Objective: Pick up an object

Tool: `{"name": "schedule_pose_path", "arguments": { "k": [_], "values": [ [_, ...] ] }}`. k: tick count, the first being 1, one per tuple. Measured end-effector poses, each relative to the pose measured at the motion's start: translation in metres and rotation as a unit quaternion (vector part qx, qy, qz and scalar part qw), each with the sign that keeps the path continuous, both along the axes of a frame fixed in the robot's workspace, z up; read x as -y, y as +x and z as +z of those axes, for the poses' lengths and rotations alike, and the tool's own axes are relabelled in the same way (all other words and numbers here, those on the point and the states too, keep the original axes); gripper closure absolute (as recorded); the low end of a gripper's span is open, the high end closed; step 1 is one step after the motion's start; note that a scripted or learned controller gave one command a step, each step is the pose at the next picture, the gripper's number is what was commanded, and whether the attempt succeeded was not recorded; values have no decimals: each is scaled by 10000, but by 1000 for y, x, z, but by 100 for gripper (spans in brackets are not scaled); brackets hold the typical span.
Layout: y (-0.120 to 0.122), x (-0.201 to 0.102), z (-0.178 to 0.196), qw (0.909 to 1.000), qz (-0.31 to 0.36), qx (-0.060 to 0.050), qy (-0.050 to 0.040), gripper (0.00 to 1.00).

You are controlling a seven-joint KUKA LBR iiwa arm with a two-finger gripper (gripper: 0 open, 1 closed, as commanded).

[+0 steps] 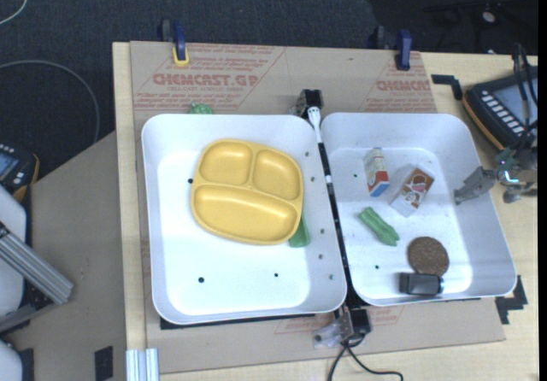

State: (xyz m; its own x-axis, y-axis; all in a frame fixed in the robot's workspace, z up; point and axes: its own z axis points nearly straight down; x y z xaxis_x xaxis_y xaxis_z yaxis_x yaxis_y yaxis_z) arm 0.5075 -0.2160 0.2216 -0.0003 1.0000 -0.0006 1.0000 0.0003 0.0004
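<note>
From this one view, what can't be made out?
- End effector: at the camera view's right edge, arm cut off; open or shut unclear.
- Green object: mostly hidden under the yellow divided plate.
- Small cartons: print too small to read.
- Dark block: kind unclear, too small.

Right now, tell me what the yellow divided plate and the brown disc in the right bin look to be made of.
Yellow divided plate: likely moulded plastic, smooth with a soft sheen; uniform colour and rounded compartment ridges suggest it. Brown disc: matte and speckled, perhaps cork or a toy cookie; the view is too coarse to settle it.
</note>
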Motion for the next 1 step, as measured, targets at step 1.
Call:
{"name": "schedule_pose_path", "arguments": {
  "k": [1],
  "values": [
    [1,0,11,10000,6,17,-9,100]
  ]
}}
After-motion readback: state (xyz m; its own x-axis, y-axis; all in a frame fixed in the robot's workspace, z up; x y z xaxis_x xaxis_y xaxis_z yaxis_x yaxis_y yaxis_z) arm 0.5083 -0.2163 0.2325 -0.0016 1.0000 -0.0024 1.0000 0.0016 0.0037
